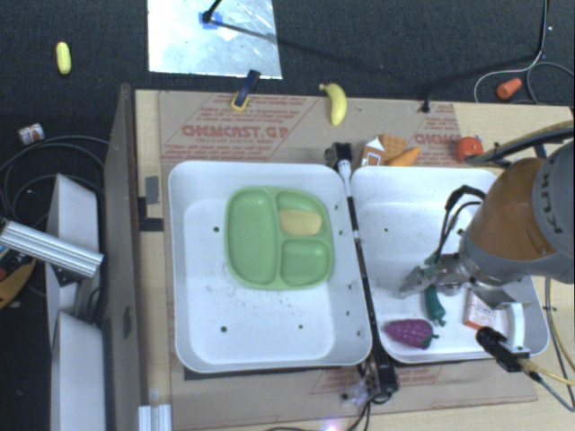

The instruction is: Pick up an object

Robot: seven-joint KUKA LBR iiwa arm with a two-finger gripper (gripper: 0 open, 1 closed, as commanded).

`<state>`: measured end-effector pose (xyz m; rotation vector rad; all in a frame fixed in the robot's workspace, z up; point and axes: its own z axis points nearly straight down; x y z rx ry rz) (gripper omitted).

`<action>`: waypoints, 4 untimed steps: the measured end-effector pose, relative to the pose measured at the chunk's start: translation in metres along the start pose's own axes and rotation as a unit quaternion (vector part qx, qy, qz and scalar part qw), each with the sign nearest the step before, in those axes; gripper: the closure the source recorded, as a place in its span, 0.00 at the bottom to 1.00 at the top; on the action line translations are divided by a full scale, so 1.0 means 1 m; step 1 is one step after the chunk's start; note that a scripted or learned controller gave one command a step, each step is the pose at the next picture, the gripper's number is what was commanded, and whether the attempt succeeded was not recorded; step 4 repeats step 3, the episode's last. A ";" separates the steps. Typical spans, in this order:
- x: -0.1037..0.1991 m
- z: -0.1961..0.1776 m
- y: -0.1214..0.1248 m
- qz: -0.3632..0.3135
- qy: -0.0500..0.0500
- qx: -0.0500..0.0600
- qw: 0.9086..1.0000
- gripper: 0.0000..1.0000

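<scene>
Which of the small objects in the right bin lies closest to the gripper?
The teal object, directly below the gripper. The purple grapes lie further toward the bin's front edge, and the red and white packet sits under the arm.

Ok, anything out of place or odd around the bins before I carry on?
Yes, a few things lie outside the bins. A banana sits on the cardboard behind the left bin, a carrot rests at the right bin's back rim, and a small yellow piece lies on the dark floor. Inside, nothing looks spilled.
</scene>
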<state>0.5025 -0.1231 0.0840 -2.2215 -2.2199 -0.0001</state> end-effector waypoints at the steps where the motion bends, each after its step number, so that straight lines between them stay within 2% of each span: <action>1: 0.001 -0.011 0.003 -0.001 0.000 -0.003 1.000 1.00; 2: 0.097 -0.105 -0.001 -0.008 0.002 -0.005 1.000 1.00; 3: 0.163 -0.176 0.037 -0.007 0.001 -0.006 1.000 1.00; 4: 0.163 -0.176 0.037 -0.007 0.001 -0.006 1.000 1.00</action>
